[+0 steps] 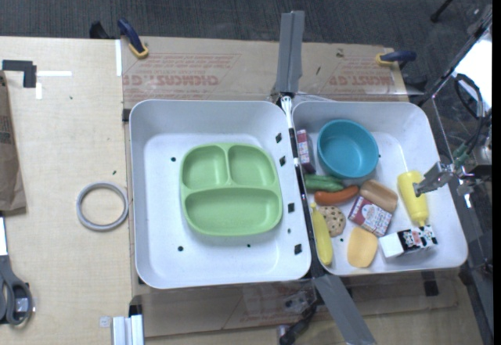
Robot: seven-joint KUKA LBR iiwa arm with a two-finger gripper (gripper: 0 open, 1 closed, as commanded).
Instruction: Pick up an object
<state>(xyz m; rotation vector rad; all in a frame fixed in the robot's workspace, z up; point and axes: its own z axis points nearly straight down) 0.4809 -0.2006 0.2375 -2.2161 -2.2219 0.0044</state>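
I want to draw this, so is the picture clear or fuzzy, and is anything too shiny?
In the camera view, light is even and soft: the green plate and blue bowl look fairly sharp. The white bins' rims shine bright, without hard glare. The top right corner is washed out by strong light. Small toys like the cookie are a bit fuzzy, and the gripper is too blurry for detail.

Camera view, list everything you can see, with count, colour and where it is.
bins: 2, white, side by side on bench
plate: 1, green, left bin
bowl: 1, blue, right bin, top
pickle: 1, green, below bowl
hot dog: 1, red-orange, under pickle
cookie: 1, tan, right bin
bottle: 1, yellow, right bin, right side
ring: 1, grey, bench left of bins
clamps: 2, blue and yellow, bench top edge
gripper: 1, metal, over right bin beside bottle
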